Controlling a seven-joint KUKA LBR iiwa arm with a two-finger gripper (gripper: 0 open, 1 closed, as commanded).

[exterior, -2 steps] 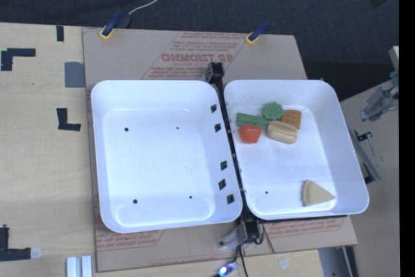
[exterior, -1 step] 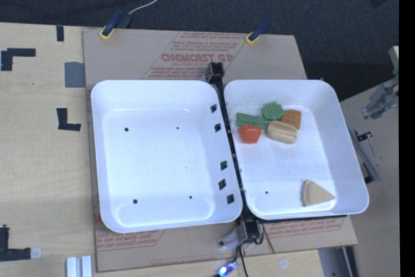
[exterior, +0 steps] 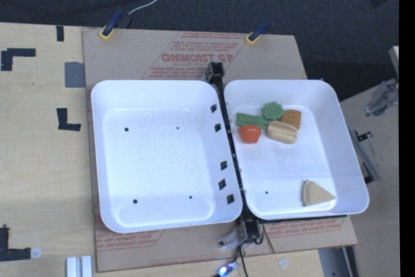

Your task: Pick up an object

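The right bin [exterior: 337,139] holds a cluster near its far left: a red tomato [exterior: 250,133], a green vegetable [exterior: 259,116], a bread roll [exterior: 282,132] and an orange piece [exterior: 292,117]. A tan wedge [exterior: 315,193] lies apart at the near edge.

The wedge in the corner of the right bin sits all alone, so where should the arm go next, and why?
Probably over the right bin and down toward the tan wedge. It lies apart near the bin's front corner, with bare floor around it. The other toys, a red one, a green one and a bread roll, crowd together and would be harder to grab singly.
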